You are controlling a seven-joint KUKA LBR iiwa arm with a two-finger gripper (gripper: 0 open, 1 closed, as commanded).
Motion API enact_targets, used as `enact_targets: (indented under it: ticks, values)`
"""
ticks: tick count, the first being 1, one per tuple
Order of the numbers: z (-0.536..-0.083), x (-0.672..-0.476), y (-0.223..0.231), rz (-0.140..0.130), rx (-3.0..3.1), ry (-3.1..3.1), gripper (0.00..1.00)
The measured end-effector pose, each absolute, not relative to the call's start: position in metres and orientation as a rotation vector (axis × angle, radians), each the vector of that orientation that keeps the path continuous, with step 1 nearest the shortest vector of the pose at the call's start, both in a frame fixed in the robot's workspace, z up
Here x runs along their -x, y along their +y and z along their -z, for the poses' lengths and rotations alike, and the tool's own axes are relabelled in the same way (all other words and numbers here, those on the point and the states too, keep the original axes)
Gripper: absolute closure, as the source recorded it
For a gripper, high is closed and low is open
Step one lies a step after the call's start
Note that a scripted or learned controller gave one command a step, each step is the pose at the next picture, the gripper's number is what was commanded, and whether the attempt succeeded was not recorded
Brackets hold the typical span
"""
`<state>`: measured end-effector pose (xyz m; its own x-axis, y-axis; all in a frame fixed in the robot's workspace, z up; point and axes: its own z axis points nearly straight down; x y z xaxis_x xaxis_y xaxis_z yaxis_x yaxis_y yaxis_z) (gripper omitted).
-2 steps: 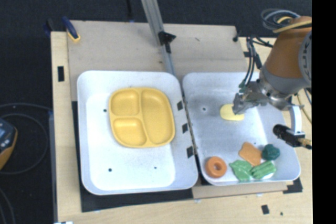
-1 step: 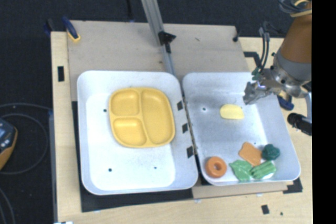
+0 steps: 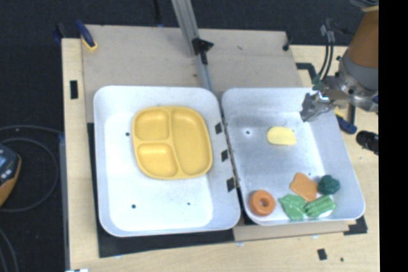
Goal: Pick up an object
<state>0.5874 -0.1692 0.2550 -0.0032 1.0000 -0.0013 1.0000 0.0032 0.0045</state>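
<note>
Two shallow white bins sit side by side on a wooden bench (image 3: 255, 48). Left bin (image 3: 115, 200) holds a yellow three-compartment plate (image 3: 172, 141), roughly centered, slightly toward the top. Right bin (image 3: 255, 111) touches the left one along the middle seam. Metal pole (image 3: 182, 3) slants up from the bench's rear center. Blue-and-yellow clamp (image 3: 86, 35) at the bench's top-left corner. Dark floor around, black cables (image 3: 32, 156) looping at left.
</note>
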Motion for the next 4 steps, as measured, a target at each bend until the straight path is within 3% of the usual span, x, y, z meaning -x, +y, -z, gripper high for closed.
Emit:
enact_targets:
  ticks: [4]
  values:
    - [-0.233, -0.578, 0.044, 0.000, -2.214, 2.231, 1.00]
